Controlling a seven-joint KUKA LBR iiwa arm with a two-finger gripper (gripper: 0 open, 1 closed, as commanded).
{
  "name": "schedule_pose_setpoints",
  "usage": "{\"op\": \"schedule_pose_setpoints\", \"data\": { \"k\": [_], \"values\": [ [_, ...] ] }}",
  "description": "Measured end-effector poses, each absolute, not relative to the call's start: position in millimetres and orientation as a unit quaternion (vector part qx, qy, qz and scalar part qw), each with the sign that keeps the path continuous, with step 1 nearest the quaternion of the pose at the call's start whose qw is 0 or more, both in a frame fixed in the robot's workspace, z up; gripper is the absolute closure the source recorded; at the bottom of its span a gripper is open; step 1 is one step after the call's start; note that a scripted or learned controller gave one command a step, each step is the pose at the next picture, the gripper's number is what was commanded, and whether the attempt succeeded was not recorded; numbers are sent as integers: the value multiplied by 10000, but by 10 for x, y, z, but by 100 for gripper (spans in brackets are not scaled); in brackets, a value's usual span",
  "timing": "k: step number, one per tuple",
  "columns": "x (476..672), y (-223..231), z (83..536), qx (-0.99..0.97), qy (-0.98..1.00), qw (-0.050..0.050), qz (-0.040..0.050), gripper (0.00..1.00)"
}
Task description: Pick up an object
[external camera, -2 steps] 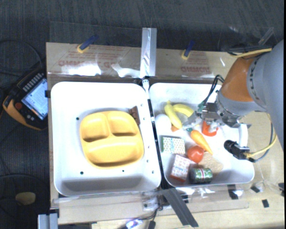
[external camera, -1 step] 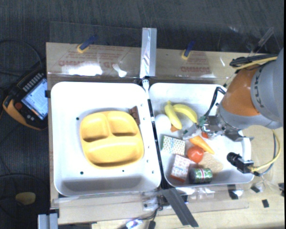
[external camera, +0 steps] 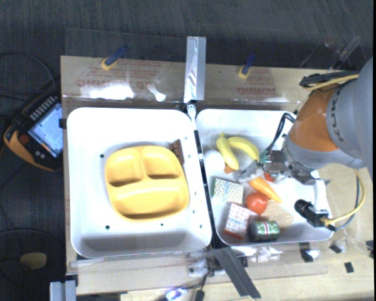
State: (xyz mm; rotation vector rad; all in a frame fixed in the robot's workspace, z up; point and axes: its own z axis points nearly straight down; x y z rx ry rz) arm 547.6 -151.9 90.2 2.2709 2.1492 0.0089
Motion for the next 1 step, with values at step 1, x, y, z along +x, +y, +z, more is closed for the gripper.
{"op": "schedule_pose_setpoints", "data": {
  "k": [1],
  "values": [
    [5373, -1239, 899, 7147, 6994, 72, 22, 0]
  ]
}}
